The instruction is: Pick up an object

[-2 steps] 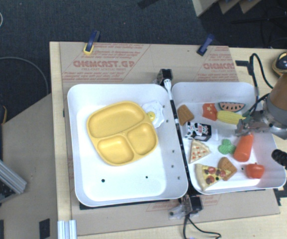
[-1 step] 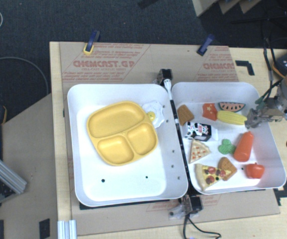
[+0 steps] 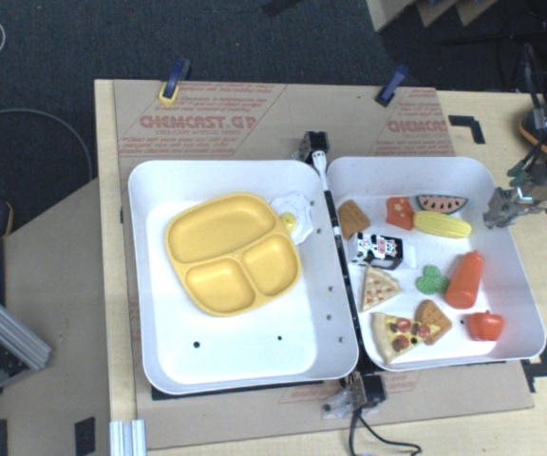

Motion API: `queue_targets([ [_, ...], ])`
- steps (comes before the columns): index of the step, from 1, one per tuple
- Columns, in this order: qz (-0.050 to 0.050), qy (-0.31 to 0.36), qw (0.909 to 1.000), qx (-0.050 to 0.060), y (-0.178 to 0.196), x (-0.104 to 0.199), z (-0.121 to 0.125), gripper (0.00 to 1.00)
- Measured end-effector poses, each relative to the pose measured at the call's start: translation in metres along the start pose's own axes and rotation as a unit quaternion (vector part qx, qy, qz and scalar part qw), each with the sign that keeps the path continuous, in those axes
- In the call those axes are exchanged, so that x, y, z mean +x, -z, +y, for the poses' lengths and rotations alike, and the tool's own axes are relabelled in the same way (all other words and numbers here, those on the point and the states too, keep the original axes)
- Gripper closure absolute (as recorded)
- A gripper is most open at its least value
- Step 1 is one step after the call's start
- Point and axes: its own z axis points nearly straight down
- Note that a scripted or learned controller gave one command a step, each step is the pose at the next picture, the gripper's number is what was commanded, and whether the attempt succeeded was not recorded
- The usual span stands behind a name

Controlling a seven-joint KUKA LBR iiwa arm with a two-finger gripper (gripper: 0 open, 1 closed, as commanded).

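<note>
while claw (image 3: 503, 207) hovers at right bin (image 3: 520, 283) rim | corn (image 3: 442, 224) just left | claw state unclear

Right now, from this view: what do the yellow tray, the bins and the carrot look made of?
Yellow tray: looks like moulded plastic, matte to satin; one even colour, rounded compartment walls.
Bins: probably thin formed plastic, white and smooth; soft rounded rims with a faint sheen.
Carrot: likely toy plastic or rubber; flat orange, slight highlight. Too small in this view to tell hard from soft.

Red lettering reading "CHEMCAST GP" runs across the brown board (image 3: 254, 112) beneath two white bins, repeated partly at right.
</note>
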Motion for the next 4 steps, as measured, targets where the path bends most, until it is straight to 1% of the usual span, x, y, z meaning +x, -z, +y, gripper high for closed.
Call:
queue_targets([
  [1,0.003,0.002,1.0000,0.004,-0.003,0.045,0.009,1.00],
  [2,0.004,0.003,1.0000,0.004,0.009,0.104,0.009,1.00],
  [3,0.003,0.001,1.0000,0.006,-0.011,0.140,0.007,1.00],
  [4,0.002,0.000,1.0000,0.003,-0.007,0.145,0.011,1.00],
])
